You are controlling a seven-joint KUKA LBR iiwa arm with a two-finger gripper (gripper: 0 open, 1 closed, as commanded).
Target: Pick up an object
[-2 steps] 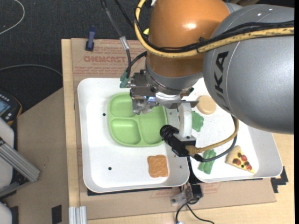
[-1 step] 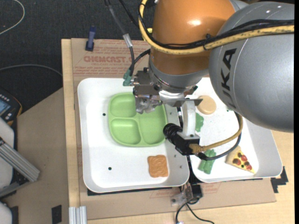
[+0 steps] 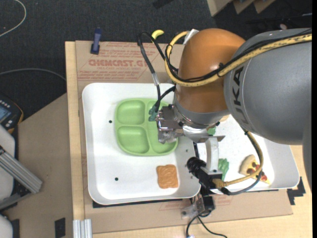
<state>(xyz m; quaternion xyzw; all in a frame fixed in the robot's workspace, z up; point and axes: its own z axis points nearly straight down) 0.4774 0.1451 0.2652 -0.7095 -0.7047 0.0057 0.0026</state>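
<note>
A light green divided tray lies in the left bin. An orange waffle-shaped piece rests near that bin's front edge. My gripper hangs over the tray's right edge, seen from above as a metal block under the orange wrist. In the right bin I see a small green thing and a yellow and red thing. The arm hides most of the right bin.
The bulky grey arm and its orange band cover the middle and right of the bench. A brown cardboard sheet lies under the bins. A small blue item sits at its far left corner.
</note>
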